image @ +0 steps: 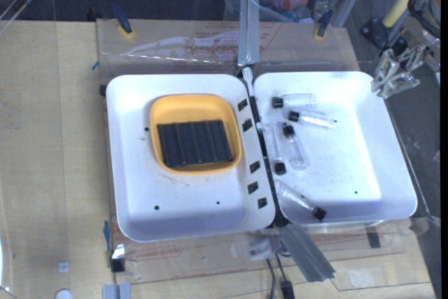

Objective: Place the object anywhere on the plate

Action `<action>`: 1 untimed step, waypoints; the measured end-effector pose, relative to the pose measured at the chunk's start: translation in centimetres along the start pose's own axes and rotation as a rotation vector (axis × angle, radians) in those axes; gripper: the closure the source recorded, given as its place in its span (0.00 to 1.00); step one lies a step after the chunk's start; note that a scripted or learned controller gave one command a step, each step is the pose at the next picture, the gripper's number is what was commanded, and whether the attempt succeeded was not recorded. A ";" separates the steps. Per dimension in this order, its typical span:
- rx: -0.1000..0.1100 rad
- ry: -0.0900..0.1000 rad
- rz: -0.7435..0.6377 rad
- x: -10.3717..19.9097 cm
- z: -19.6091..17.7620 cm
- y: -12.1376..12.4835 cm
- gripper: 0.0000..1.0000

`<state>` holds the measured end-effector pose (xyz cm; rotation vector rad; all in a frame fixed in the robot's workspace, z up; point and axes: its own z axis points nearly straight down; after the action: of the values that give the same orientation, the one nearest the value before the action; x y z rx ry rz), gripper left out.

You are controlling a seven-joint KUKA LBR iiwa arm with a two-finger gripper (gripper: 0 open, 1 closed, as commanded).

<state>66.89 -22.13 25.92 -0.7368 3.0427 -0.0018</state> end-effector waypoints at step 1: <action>-0.001 -0.001 -0.320 0.0 -0.9 0.0 1.00</action>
<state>66.87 -22.16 26.79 -1.2117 2.8866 -0.0031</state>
